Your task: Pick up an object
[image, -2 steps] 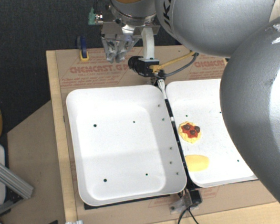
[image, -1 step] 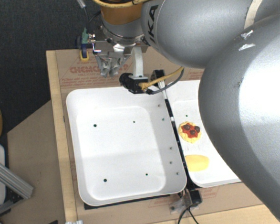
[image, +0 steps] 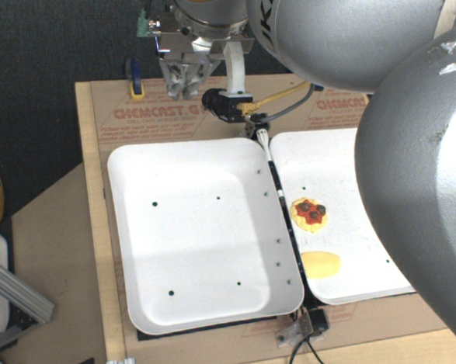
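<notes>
Red print reading "CHEMCAST" stands on the brown protective sheet [image: 99,225] that covers the tabletop, along its far strip behind the left bin [image: 131,246]; letters that follow the word are cut off by the hardware in front of them. A second run of the same red print lies on the far strip behind the right bin [image: 352,289], too hidden to read. Black letters on the grey arm housing [image: 341,21] show partly, not legibly.
</notes>
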